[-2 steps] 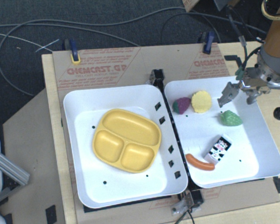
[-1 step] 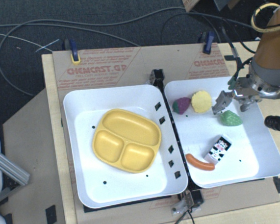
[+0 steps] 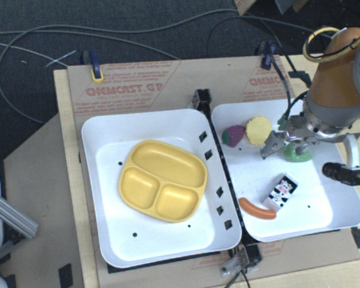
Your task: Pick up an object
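Observation:
The right bin [image 3: 338,210] holds several small objects. A purple and green piece [image 3: 234,135] lies beside a yellow ball [image 3: 259,130] near the bin's back left. A green object [image 3: 299,154] sits partly under my gripper [image 3: 285,144], which hangs low over the bin just right of the yellow ball. A black and white box [image 3: 281,192] lies near the middle, and an orange sausage-shaped piece [image 3: 257,209] is at the front left. The grey arm with its orange band [image 3: 337,48] covers the bin's back right.
The left bin [image 3: 101,179] carries a yellow divided plate [image 3: 163,180]. A black divider with clips [image 3: 217,168] runs between the bins. A black cable end [image 3: 344,174] sticks out at the right bin's right side.

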